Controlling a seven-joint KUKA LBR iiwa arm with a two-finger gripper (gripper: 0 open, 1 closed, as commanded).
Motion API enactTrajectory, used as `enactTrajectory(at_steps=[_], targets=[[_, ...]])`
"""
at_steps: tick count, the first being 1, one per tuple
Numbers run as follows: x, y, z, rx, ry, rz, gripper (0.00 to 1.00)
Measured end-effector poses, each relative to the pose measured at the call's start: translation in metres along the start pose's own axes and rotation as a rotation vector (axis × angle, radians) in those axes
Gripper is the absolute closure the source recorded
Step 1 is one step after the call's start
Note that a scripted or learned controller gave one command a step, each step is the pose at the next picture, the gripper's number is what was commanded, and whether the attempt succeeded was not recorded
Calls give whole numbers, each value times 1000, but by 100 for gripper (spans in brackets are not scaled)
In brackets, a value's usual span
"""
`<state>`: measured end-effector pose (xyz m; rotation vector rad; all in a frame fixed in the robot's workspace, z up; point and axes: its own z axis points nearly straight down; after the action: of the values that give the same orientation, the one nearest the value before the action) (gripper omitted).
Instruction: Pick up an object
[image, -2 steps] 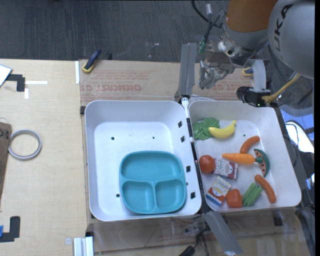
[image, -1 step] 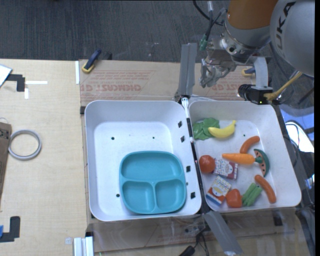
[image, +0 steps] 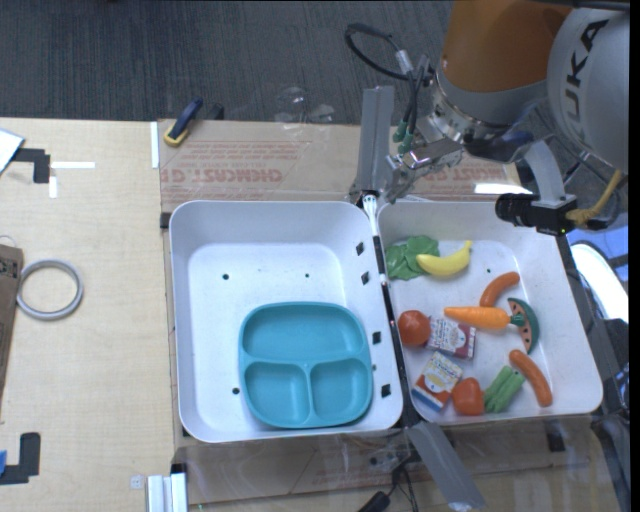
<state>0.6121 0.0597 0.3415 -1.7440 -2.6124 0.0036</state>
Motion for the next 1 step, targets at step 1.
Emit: enactTrajectory(at_steps=[1], targets=[[1,28,-7,-3,-2,-414,100]])
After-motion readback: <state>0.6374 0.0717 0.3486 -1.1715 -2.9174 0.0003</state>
